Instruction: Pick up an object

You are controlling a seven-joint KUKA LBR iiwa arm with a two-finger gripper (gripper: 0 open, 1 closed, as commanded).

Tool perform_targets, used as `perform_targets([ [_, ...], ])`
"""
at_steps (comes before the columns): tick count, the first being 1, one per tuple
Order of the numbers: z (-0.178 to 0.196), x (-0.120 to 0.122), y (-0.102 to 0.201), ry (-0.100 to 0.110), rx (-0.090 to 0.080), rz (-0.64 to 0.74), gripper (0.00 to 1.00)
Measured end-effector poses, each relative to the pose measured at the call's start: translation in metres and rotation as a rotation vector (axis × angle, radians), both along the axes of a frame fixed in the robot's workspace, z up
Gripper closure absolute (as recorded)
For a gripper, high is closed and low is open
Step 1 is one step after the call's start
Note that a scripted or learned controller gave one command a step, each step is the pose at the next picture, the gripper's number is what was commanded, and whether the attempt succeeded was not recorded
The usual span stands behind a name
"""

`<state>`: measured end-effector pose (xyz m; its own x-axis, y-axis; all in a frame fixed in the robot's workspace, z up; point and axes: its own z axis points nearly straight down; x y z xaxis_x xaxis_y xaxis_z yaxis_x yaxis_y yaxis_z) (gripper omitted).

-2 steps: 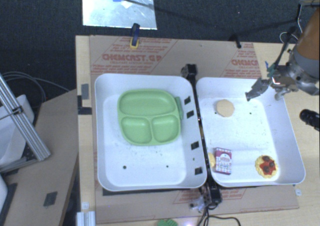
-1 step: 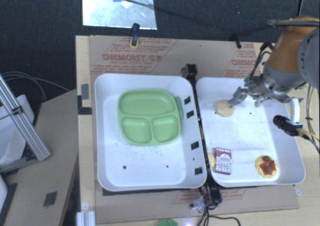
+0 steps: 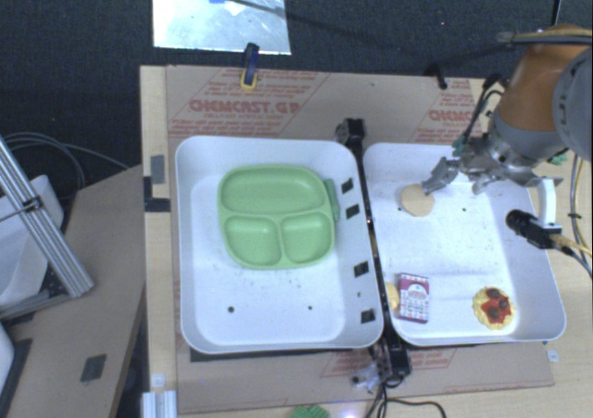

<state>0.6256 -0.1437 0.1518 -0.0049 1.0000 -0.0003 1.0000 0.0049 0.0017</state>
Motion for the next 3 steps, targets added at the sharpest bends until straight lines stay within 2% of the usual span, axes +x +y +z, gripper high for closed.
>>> perform_targets([
  [1, -0.069, 0.016, 0.002, -0.001, 0.0, 0.0, 0.0],
  [2, -0.051, 0.019, 0.002, -0.012, -0.001, 0.002, 1.0],
  [3, -0.052, 0.019, 0.002, -0.011, -0.001, 0.003, 0.0],
])
